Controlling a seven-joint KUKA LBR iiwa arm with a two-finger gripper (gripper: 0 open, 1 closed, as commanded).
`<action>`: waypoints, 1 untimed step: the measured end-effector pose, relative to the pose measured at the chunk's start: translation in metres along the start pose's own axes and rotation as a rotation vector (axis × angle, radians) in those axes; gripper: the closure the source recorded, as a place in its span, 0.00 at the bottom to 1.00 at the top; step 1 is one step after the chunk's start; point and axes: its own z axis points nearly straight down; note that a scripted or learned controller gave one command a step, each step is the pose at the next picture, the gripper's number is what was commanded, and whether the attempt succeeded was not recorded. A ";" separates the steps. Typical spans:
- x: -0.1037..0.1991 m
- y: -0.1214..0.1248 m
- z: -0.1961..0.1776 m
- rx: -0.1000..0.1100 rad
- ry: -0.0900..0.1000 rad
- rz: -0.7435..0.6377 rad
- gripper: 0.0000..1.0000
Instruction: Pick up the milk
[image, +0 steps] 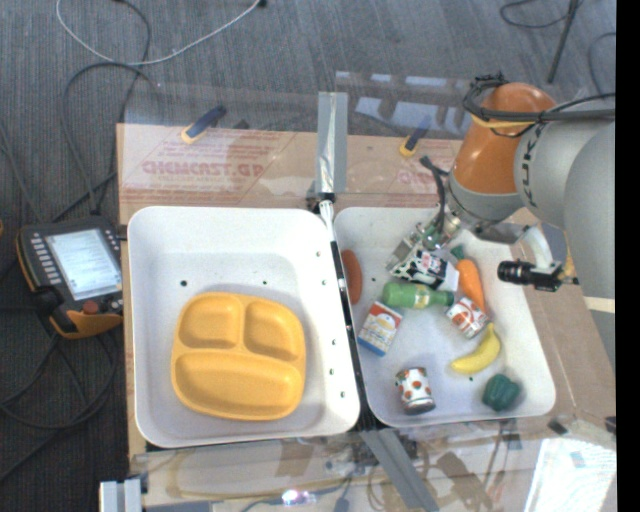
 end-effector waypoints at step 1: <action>0.085 0.008 -0.075 0.012 0.003 0.092 1.00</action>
